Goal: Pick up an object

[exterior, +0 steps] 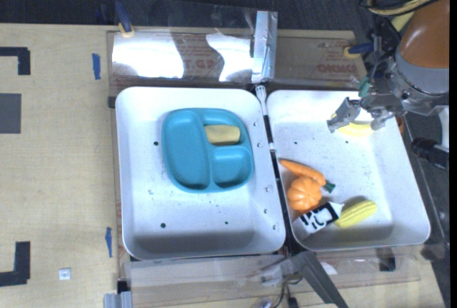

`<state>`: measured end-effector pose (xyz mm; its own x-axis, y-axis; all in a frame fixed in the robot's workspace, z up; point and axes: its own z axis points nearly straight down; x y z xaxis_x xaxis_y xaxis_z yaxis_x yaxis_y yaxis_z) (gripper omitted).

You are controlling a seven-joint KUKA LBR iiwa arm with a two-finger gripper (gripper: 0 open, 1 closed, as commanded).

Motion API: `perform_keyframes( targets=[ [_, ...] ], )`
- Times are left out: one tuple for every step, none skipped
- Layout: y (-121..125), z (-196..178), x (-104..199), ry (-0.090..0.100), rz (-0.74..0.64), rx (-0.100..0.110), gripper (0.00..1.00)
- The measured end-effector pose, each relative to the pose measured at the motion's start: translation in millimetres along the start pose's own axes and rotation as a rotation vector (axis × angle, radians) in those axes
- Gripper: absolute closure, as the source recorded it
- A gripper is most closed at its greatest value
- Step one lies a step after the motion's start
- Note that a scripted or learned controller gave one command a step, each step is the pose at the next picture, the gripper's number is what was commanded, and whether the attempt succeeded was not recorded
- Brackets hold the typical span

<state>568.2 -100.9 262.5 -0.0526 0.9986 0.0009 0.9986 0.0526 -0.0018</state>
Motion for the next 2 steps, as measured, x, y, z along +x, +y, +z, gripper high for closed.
perform_keyframes(
  targets=[
    [-42, 108, -3, 0.001, -0.122, 0.006, 0.00],
    [32, 108, -28, -0.002, 0.021, -0.004, 0.00]
  ],
)
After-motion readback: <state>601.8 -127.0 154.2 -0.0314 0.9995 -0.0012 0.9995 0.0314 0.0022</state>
